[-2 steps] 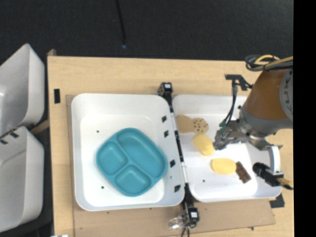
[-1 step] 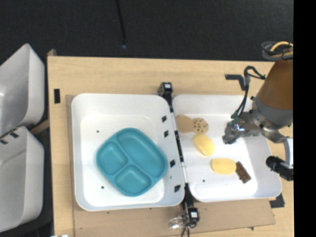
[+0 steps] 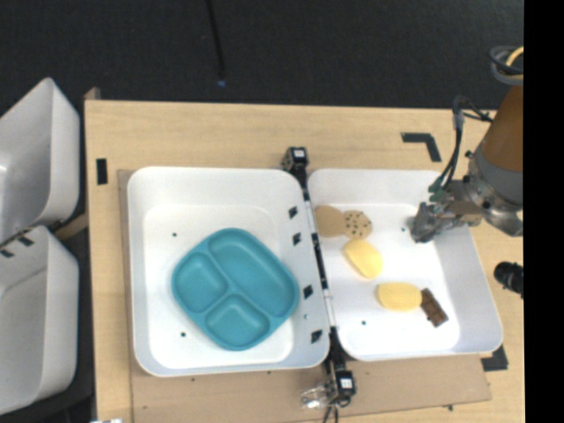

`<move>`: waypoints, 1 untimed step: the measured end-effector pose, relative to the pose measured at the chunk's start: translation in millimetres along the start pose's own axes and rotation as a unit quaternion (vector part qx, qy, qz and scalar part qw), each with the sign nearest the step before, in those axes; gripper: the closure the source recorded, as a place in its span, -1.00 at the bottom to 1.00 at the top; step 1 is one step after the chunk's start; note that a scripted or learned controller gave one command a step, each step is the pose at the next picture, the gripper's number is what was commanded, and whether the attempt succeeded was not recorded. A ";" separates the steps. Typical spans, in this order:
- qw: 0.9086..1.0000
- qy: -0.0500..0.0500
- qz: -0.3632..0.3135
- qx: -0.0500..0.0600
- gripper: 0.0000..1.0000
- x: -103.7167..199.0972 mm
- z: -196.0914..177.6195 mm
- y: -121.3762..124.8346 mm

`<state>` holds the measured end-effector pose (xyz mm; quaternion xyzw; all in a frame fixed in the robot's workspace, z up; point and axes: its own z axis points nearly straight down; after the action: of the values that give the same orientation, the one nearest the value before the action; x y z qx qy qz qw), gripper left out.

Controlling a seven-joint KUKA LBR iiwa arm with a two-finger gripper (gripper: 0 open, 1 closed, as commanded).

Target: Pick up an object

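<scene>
Gripper (image 3: 423,226) at the end of the grey arm hangs over the right bin (image 3: 458,342), near that bin's far right part, and whether it is clenched or released cannot be told from this slanted overhead view; nothing can be seen in its grasp. Judging by this, the task sits at the approach step, with a target not yet reached. Using the right bin as the landmark and going from its near edge to its far edge: nearest the viewer lies a yellow oval piece (image 3: 398,296) with a small brown block (image 3: 433,307) touching its right end, both near the middle of the bin floor. Farther in sits a second yellow piece (image 3: 363,259), left of the gripper and a little nearer than it. Farther still, against the bin's left wall, lie a tan flat piece (image 3: 329,222) and a brown spotted cookie (image 3: 356,226) touching each other. The next move probably calls for shifting left over one piece, then descending. Beside the right bin, the left bin (image 3: 150,342) holds a blue divided plate (image 3: 233,287).
</scene>
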<state>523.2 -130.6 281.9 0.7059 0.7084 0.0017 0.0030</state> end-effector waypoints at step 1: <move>1.000 0.001 -0.002 0.003 1.00 57.1 -0.1 -0.7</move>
<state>522.2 -73.5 281.8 0.7046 0.7096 0.0007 0.0002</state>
